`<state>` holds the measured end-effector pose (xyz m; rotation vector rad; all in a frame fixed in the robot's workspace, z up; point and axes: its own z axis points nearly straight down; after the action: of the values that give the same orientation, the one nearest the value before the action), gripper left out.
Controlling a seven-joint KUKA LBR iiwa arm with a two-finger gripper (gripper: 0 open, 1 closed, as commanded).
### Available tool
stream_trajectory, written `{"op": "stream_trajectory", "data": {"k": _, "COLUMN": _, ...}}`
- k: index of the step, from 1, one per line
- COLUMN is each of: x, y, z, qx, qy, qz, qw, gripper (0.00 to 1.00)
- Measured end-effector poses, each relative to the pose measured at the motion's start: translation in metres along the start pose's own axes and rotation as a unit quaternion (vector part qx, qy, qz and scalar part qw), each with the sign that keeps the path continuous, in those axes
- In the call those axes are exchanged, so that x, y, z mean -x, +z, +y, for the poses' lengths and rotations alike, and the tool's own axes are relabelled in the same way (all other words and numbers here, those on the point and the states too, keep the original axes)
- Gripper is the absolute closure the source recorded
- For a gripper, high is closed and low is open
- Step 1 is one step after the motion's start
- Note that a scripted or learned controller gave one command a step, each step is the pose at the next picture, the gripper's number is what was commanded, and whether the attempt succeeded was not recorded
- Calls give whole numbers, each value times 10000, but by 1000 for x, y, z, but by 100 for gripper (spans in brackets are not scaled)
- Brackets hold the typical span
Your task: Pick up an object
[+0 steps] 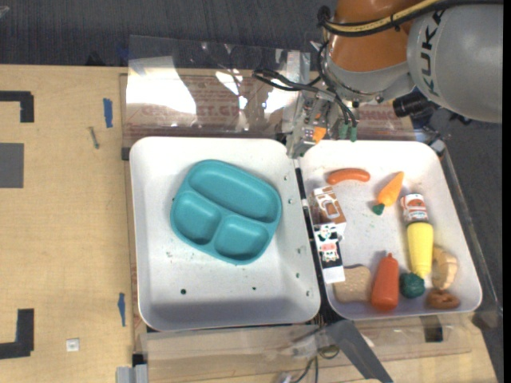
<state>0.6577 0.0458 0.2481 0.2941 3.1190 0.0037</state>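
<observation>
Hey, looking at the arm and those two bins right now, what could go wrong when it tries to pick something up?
1. The gripper hangs at the rim between the left bin and the right bin; going straight down there, it could strike the rim.
2. The toys in the right bin lie packed together: the ketchup bottle, green piece and mustard bottle touch, so a grasp may catch two or slip off.

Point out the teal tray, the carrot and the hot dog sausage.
teal tray (227, 210), camera view, on the ridge between its compartments.
carrot (390, 190), camera view, on the orange body.
hot dog sausage (348, 176), camera view, on its middle.
</observation>
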Motion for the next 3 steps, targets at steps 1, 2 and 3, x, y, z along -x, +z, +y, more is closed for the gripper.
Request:
{"op": "stream_trajectory", "data": {"k": 1, "x": 1, "y": 13, "z": 3, "qx": -7, "qy": -460, "qz": 23, "qw": 9989, "gripper": 100}}
{"op": "stream_trajectory", "data": {"k": 2, "x": 3, "y": 0, "z": 4, "qx": 8, "qy": -465, "qz": -28, "qw": 9989, "gripper": 100}}
{"op": "stream_trajectory", "data": {"k": 3, "x": 4, "y": -12, "z": 5, "qx": 19, "qy": -468, "qz": -75, "qw": 9989, "gripper": 100}}
